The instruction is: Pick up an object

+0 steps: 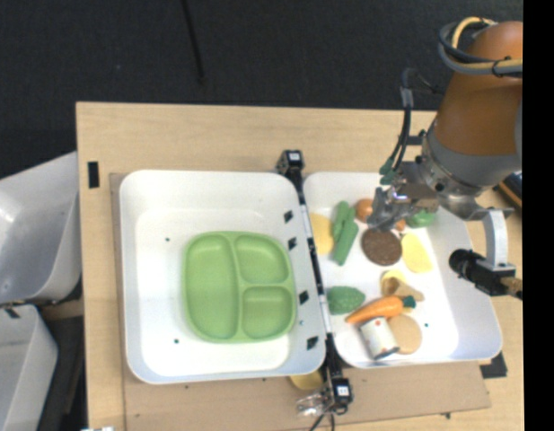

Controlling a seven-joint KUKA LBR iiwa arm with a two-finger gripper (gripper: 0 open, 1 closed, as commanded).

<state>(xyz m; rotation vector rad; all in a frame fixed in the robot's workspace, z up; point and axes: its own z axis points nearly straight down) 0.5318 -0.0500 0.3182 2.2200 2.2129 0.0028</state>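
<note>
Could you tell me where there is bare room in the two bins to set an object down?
Left bin: a bare white floor rings the green tray on all sides. Right bin: crowded mid-floor around the carrot, brown disc and gripper; only its lower right corner looks bare.

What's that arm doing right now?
Gripper low in right bin, above brown disc. Nothing seen held. Green pod, carrot crowd close.

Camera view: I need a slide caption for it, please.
Gripper hovers over toy food in the right bin; a green divided plate sits in the left bin.
</note>
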